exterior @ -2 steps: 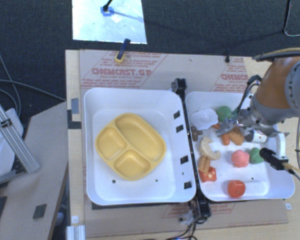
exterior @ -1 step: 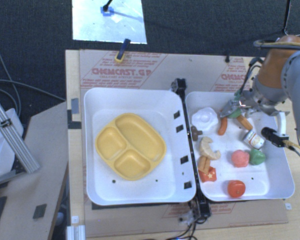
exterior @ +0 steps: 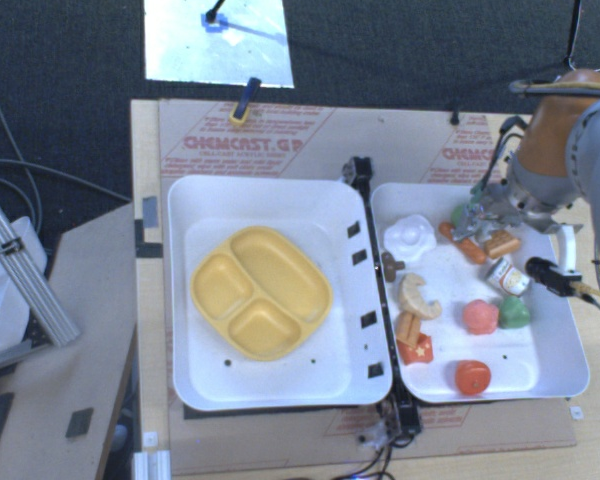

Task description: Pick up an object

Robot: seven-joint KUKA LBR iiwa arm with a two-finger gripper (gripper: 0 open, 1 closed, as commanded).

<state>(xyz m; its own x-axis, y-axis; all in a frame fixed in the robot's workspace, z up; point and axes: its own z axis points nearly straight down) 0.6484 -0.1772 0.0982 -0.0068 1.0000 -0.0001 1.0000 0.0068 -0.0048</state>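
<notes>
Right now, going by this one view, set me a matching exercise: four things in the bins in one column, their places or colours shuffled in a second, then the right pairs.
Things
1. yellow divided tray
2. red tomato-like ball
3. white lumpy item
4. green item

Descriptions
A. upper left part of the right bin
B. touching the right side of the pink ball
C. alone in the left bin
D. near the front edge of the right bin

Pairs: 1-C, 2-D, 3-A, 4-B
</notes>
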